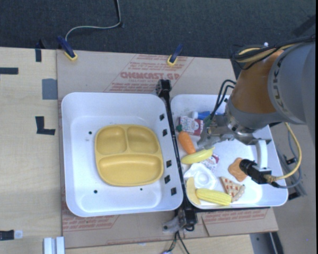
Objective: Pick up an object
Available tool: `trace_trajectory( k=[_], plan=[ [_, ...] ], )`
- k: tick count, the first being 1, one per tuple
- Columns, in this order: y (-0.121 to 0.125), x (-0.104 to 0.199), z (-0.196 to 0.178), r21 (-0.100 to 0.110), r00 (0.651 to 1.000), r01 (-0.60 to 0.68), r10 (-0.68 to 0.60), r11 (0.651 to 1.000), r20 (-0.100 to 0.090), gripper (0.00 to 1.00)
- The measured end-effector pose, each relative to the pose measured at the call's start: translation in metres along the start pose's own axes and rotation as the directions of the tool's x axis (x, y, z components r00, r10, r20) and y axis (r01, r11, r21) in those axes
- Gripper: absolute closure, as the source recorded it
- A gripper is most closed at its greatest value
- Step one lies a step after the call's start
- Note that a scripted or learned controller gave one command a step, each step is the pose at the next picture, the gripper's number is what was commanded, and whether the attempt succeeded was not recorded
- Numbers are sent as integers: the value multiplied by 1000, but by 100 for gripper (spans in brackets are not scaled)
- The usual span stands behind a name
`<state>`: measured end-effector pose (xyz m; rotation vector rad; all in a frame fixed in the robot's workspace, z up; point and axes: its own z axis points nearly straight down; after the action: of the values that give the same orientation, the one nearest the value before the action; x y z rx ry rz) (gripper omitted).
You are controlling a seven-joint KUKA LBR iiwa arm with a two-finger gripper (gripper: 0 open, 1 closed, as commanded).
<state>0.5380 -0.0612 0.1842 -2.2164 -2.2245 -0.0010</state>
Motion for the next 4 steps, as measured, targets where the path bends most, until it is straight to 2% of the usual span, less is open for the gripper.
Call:
trace_trajectory(
  k=[1,2,3,4],
  plan=[
    [0,-1,0,1,1000,-2,2,1000,1,0],
    [90,-52,87,-5,1000,-3,3,1000,3,0],
    [91,-51,77,-7,1000,-2,2,1000,3,100],
    [91,-51,77,-6,1000,-2,2,1000,3,0]
  ],
)
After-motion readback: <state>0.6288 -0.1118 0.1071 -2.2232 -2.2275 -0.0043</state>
